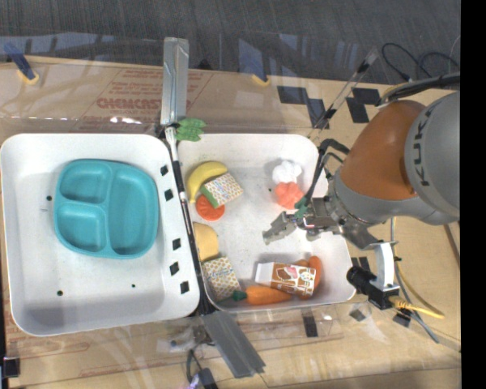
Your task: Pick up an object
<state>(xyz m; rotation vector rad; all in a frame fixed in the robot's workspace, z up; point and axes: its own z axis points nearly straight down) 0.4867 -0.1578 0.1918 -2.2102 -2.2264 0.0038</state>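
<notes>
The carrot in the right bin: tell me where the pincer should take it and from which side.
Grip the carrot across its thick orange middle, coming straight down. It lies flat along the right bin's near wall, so close across its width. The brown carton touches its far side and a patterned block sits by its green end, so the exposed middle looks safest. The pincer is above the bin floor.

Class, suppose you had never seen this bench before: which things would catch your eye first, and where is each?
The teal plate stands out most, lying alone in the left bin. Next comes the arm's orange band at the right, with the gripper low over the right bin. That bin holds bright toy food: a banana near its left wall and a carrot at its near edge.
</notes>
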